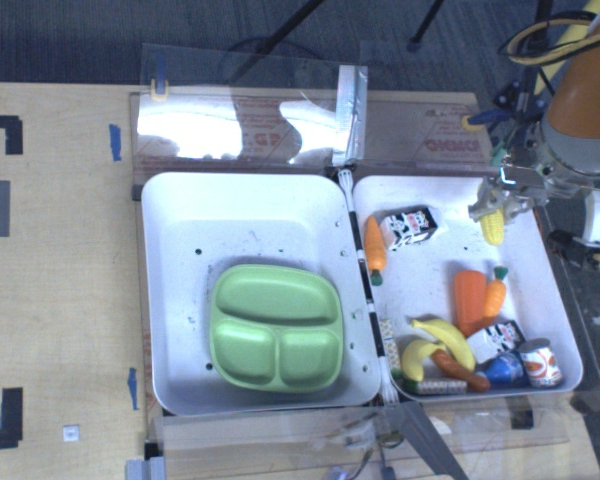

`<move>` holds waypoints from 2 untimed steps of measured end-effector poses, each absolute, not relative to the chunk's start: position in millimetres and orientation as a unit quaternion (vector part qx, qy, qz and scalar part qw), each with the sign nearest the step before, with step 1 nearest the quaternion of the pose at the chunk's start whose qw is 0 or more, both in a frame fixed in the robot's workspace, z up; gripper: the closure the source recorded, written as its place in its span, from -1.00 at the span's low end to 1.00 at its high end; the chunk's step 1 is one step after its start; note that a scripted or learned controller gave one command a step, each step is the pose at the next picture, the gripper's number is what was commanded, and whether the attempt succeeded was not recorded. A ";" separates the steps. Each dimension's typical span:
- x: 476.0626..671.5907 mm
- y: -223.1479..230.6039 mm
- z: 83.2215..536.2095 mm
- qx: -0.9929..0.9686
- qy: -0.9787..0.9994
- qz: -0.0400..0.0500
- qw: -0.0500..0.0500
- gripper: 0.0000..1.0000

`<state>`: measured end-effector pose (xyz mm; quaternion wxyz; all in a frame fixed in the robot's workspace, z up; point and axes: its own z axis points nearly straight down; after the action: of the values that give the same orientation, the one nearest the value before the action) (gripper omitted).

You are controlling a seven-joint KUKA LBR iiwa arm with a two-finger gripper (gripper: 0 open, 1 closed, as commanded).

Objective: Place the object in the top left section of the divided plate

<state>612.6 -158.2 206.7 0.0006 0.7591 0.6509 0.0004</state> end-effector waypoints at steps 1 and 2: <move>538.3 -109.2 88.4 0.731 0.683 0.001 0.000 1.00; 517.2 -94.9 87.4 0.732 0.682 0.002 0.003 1.00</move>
<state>517.2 -94.9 87.4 0.0027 0.7317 0.6816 0.0021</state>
